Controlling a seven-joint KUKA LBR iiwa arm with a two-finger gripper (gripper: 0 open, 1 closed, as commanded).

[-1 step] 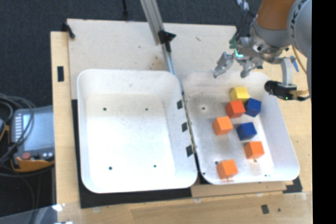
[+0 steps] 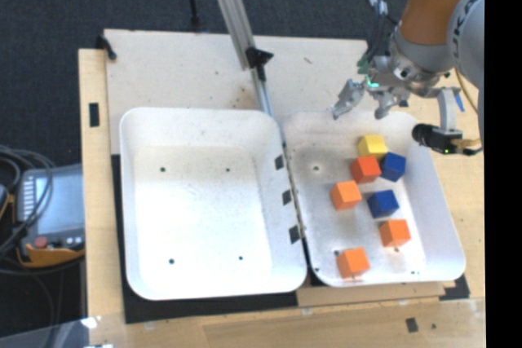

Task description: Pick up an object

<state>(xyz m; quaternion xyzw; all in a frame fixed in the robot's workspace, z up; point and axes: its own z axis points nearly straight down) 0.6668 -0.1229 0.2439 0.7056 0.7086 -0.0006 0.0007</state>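
In the right bin (image 2: 314, 257) lie several small cubes: a yellow one (image 2: 372, 145) at the back, a red-orange one (image 2: 366, 169) and a blue one (image 2: 393, 165) just in front of it, an orange one (image 2: 346, 194), a second blue one (image 2: 382, 203), and two more orange cubes (image 2: 395, 231) (image 2: 353, 262) toward the front. My gripper (image 2: 363, 103) hangs over the bin's far edge, behind the yellow cube, open with nothing between its fingers.
The left bin (image 2: 130, 175) sits beside the right one, with a dark divider strip (image 2: 287, 196) between them. A slanted metal pole (image 2: 232, 4) rises behind the bins. A grey control box (image 2: 49, 204) stands off the bench at the left.
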